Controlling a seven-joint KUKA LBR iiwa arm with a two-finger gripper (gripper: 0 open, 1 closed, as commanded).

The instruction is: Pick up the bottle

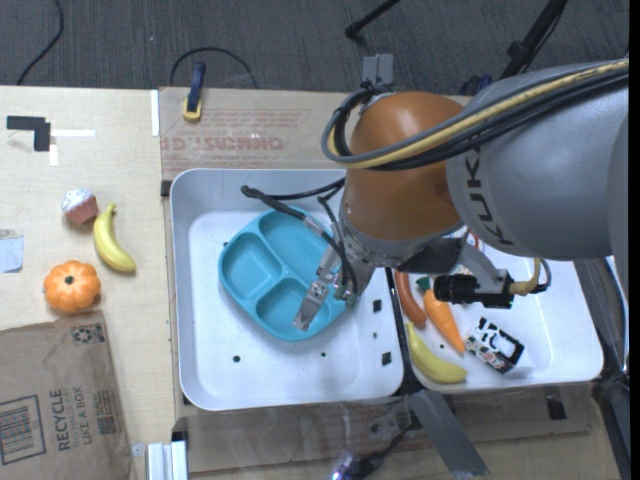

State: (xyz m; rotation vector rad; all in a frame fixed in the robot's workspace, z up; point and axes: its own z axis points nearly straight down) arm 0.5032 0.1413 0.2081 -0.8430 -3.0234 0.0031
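Dark grey carpet floor (250, 18) (black cables trailing across it) lies behind the cardboard-covered bench (60, 168).

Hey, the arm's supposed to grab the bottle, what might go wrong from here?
The gripper is down over the blue tray in the left bin, so it may catch the tray instead. No bottle is clearly recognizable; the arm covers part of the right bin, beside the carrot and banana.

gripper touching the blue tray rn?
Cannot tell. In the camera view the gripper overlaps the blue tray in the left bin, but the slanted top-down angle shows neither contact nor a gap.
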